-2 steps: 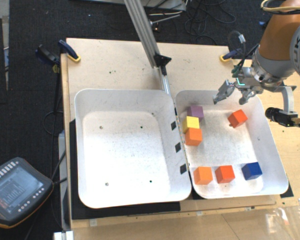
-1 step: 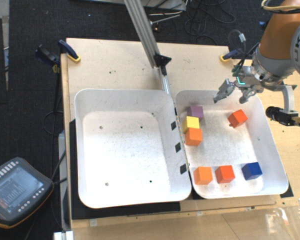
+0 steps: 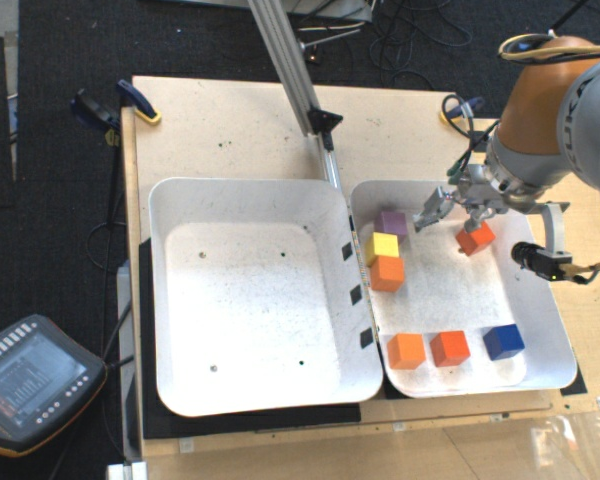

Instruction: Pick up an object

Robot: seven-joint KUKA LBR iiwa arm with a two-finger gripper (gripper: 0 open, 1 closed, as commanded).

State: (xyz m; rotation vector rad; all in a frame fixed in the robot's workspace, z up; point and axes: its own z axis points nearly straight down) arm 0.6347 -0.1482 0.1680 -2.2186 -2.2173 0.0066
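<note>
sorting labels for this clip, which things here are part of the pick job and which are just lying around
Part of the job:
- gripper
- red block just below it
- purple block, yellow block, orange blocks, red-orange block, blue block
- right bin

Lying about:
- left bin
- pendant
- clamps

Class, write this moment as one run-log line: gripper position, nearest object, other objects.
gripper: over right bin | red block: at gripper, hold unclear | purple, yellow, orange, blue blocks: resting in bin

White bins (image 3: 180, 208) hold purple (image 3: 392, 222), yellow (image 3: 385, 245), orange (image 3: 407, 350) and blue (image 3: 503, 341) blocks.
</note>
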